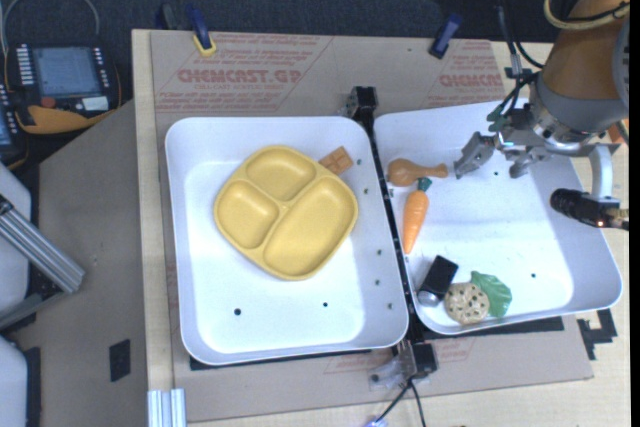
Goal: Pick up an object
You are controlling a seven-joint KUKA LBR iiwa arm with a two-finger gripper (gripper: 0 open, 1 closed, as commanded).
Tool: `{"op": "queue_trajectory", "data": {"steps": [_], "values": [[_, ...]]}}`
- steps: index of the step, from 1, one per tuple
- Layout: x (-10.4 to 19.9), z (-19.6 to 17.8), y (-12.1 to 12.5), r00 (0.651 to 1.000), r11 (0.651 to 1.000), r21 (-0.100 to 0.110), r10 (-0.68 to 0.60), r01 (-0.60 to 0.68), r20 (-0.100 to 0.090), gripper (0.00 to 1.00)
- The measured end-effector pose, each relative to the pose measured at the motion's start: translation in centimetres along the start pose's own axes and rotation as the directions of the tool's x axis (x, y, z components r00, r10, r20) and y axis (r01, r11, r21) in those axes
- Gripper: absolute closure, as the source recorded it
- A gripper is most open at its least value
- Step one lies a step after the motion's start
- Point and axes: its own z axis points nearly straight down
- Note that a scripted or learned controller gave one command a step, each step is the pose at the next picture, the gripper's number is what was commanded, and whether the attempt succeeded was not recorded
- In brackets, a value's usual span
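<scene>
Grey arm [585,65] — pincer [497,157] splayed, downward

Arm [590,35]: cut off by right and top edges; base out of frame.
Small brown block [336,160]: partly tucked behind rim of yellow divided plate [287,211]; identity unclear.
Black object [437,275]: touching cookie [465,302], too small to identify.
Green item [493,291]: partly under cookie, shape unclear.
Handheld screen unit [60,80]: display unreadable.
Grey rail [35,240]: clipped by left edge.
</scene>
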Motion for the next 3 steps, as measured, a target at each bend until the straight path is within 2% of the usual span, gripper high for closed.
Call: {"op": "queue_trajectory", "data": {"steps": [1, 2, 3], "values": [[0.0, -0.8, 0.3, 1.000, 1.000, -0.014, -0.003, 0.003, 0.002, 0.00], [0.0, 3.3, 0.2, 1.000, 1.000, -0.011, -0.002, 0.002, 0.001, 0.00], [0.4, 9.1, 0.7, 1.000, 1.000, -0.015, -0.004, 0.004, 0.006, 0.00]]}}
